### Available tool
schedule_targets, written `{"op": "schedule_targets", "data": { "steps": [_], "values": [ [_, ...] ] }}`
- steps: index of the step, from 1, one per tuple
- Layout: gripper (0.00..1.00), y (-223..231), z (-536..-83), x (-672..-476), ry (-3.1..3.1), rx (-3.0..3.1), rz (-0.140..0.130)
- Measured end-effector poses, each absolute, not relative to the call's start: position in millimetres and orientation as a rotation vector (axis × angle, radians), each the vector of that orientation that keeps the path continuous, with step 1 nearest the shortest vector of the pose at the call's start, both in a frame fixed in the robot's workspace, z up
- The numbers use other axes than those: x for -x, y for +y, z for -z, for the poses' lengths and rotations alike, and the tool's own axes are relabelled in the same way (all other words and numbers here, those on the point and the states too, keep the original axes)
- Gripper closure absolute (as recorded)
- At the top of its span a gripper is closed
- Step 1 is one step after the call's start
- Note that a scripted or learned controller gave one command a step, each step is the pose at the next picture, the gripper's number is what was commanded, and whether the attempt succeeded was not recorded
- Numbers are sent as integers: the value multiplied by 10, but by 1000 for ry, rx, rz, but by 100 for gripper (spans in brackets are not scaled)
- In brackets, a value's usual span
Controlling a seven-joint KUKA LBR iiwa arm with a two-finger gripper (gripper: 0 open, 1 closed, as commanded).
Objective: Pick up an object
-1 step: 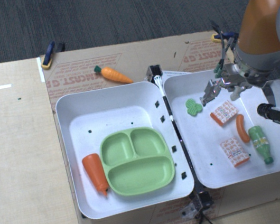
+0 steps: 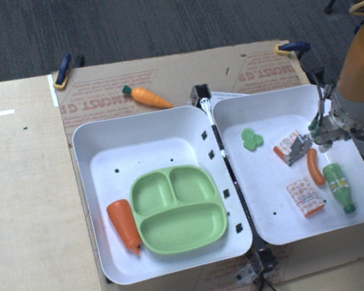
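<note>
The small packet (image 2: 289, 145) with red and white print lay in the right bin (image 2: 280, 225), just under the end effector (image 2: 301, 149). The dark fingers sat on the packet's right end, but I could not tell if they were open or closed, or if they held it.

Nearest to the camera in that bin was another red and white packet (image 2: 306, 197). Just beside it on the right lay a green bottle (image 2: 339, 187) on its side. A little orange sausage toy (image 2: 314, 167) lay touching the bottle's top end, right below the end effector. A bit further back was a small green leafy toy (image 2: 251, 139), well apart from the rest.

The left bin (image 2: 111, 258) held a green plate (image 2: 178, 209) with three parts. A big orange carrot (image 2: 124, 225) lay just beside the plate on its left.

Behind the bins, a smaller carrot toy (image 2: 147, 96) with a green top lay on the brown cardboard (image 2: 103, 96). Blue clamps (image 2: 62, 70) held the cardboard at its far corners. The cardboard lay on the pale wooden worktop (image 2: 28, 224). The grey arm (image 2: 361, 92) with its orange band came in from the right.
</note>
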State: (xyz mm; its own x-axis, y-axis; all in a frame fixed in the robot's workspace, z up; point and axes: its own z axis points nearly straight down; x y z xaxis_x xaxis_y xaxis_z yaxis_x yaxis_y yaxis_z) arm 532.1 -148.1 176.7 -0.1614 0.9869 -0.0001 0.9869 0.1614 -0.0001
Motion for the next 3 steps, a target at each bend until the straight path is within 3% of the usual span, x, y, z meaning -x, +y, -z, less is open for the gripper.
{"op": "schedule_targets", "data": {
  "steps": [1, 2, 3],
  "values": [
    [0, -1768, -986, -5266, 2580, -1776, -8],
    [100, -1773, -1094, -5299, 2568, -1772, -13],
    [100, -900, -1989, -5602, 2607, -1750, -1]
  ]
}}
